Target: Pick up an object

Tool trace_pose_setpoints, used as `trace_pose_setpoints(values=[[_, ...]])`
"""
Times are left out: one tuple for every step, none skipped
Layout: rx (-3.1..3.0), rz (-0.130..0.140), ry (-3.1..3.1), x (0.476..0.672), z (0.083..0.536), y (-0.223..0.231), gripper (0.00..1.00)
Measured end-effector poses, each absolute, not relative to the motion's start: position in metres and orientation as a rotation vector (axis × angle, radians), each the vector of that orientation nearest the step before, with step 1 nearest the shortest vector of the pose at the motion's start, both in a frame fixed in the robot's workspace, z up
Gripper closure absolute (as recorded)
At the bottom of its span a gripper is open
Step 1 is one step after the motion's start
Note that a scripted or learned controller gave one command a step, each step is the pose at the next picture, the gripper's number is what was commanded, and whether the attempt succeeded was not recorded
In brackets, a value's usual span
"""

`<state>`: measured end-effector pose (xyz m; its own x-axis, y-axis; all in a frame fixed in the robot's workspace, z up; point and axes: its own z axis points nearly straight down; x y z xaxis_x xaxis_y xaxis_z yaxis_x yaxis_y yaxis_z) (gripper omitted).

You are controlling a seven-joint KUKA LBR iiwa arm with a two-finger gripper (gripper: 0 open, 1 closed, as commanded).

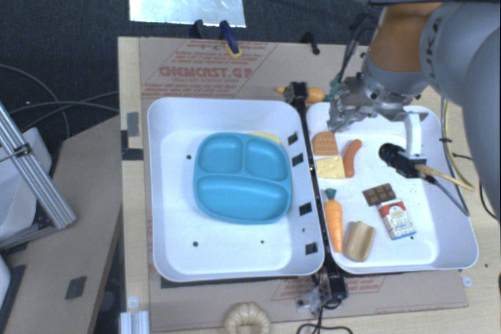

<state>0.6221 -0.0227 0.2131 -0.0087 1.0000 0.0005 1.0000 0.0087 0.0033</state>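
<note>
A toast slice (pixel 325 143) is seen in the right bin (pixel 440 224), close to its far left corner. It is a small, roughly square piece, brown-orange on top with a paler lower edge, and it is laid flat on the white floor. Its near edge is met by a pale yellow cheese slice (pixel 330 167), and a red-orange sausage (pixel 352 156) is set just beside it on the right, lying lengthwise from far to near.

The pincer (pixel 342 120) is found at the far edge of the same bin, carried by the grey arm (pixel 450 35) that is brought in from the right. The toast slice is placed just nearer than the pincer and slightly to its left; the two are close, yet contact cannot be made out. Nothing is seen held. Whether the pincer is spread or pressed together cannot be told.

Along the left edge of the right bin, nearer the front, a carrot (pixel 334 219) is laid, with a tan roll (pixel 359 240) beside it. A chocolate bar (pixel 379 194) and a red-and-white carton (pixel 398 219) are seen towards the middle. In the left bin (pixel 172 168) a blue divided plate (pixel 243 176) is set.
</note>
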Motion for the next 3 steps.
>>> trace_pose_setpoints(values=[[2.209,0.008,2.231,0.646,0.227,0.032,1.00],[2.212,0.006,2.231,0.648,0.232,0.078,1.00],[2.220,0.000,2.221,0.656,0.216,0.065,1.00]])
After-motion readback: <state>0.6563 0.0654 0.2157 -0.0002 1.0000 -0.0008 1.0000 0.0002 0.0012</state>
